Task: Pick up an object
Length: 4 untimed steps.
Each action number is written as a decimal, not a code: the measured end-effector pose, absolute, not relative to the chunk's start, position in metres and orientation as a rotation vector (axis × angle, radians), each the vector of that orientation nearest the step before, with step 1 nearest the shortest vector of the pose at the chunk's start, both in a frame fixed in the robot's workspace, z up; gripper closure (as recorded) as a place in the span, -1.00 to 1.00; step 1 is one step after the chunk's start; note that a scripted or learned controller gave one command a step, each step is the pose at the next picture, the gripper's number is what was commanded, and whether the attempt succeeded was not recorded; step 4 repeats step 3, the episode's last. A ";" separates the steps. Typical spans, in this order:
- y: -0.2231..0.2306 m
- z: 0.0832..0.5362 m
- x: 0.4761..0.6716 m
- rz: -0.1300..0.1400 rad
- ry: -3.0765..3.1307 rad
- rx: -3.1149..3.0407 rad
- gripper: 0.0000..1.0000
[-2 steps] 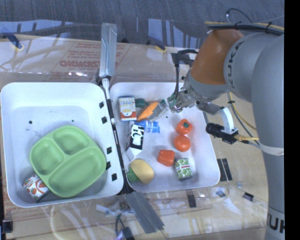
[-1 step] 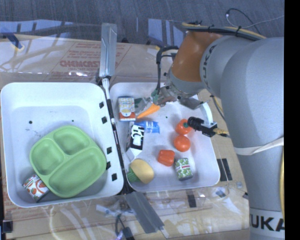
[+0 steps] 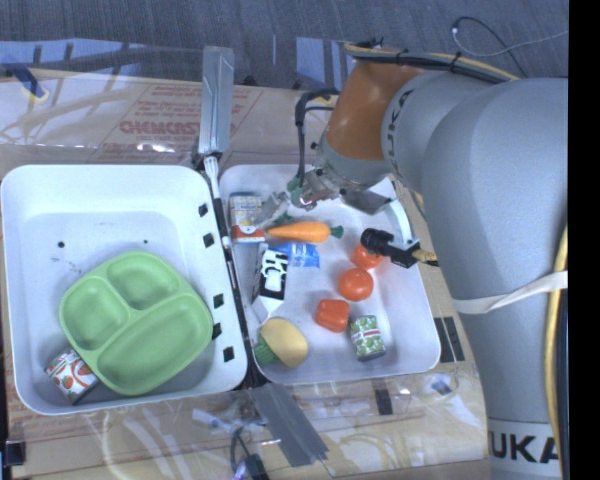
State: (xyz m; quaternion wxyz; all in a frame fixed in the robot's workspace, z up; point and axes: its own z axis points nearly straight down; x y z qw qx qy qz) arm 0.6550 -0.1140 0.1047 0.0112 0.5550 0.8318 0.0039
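Camera view: arm (image 3: pixel 460 168) comes in from the right and covers the right bin's (image 3: pixel 412 313) far right corner. The gripper (image 3: pixel 298 196) is low over the far end of that bin. Can't tell if the claw is wide or narrow at this angle, and nothing is visibly held in it. The closest pick candidate is the carrot (image 3: pixel 298 232), lying flat across the bin just on the near side of the gripper, with its tip pointing toward the divider. A small tin (image 3: pixel 245 211) sits just left of the gripper against the bin's left wall, beside the carrot's tip. A blue-white carton (image 3: pixel 303 256) is just nearside of the carrot, with a black-and-white box (image 3: pixel 272 273) next to it. Two round orange-red pieces are right of centre, one (image 3: pixel 356 284) in clear view and one (image 3: pixel 365 257) partly covered. An orange-red block (image 3: pixel 332 315) and a green-and-red can (image 3: pixel 368 336) sit toward the near wall. A yellow rounded item (image 3: pixel 284 341) is at the near left corner. In the left bin (image 3: pixel 40 228), a green divided plate (image 3: pixel 138 321) lies tilted in the near half, with a red-and-white can (image 3: pixel 70 375) tucked in the near left corner by the plate's edge.
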 end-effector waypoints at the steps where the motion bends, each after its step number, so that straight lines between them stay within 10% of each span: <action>1: -0.136 0.092 0.597 -0.003 2.580 1.796 -1.00; 2: -0.136 0.102 0.597 -0.004 2.585 1.790 1.00; 3: -0.100 0.204 0.591 -0.002 2.454 1.962 1.00; 4: -0.100 0.204 0.591 -0.002 2.454 1.962 1.00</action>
